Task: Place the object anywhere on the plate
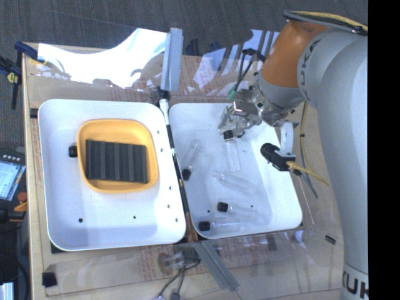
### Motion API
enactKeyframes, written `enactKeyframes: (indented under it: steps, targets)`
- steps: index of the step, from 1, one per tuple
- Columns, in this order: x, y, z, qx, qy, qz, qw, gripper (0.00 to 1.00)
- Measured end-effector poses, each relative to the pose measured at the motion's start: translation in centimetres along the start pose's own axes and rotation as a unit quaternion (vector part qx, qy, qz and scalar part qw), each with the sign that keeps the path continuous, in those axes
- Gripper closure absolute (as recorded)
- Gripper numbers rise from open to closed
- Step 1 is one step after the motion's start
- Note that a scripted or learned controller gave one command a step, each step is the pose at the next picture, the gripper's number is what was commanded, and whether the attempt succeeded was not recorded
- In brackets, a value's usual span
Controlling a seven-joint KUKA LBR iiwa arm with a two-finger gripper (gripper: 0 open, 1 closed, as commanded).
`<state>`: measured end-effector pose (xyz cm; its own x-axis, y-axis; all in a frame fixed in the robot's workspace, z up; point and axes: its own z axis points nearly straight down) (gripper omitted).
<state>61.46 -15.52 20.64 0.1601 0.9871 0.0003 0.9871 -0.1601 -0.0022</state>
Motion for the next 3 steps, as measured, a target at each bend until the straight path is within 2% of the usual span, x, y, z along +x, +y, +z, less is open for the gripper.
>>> enactKeyframes:
  steps: [1, 2, 3]
  targets:
    - [1.4, -2.0, -1.0, 0.001, 0.000, -0.099, 0.9951, 1.00]
    - [2.8, -2.4, -0.6, 0.002, 0.000, -0.224, 0.9747, 1.00]
    - [3.9, -3.1, -1.7, 0.002, 0.000, -0.270, 0.9628, 1.00]
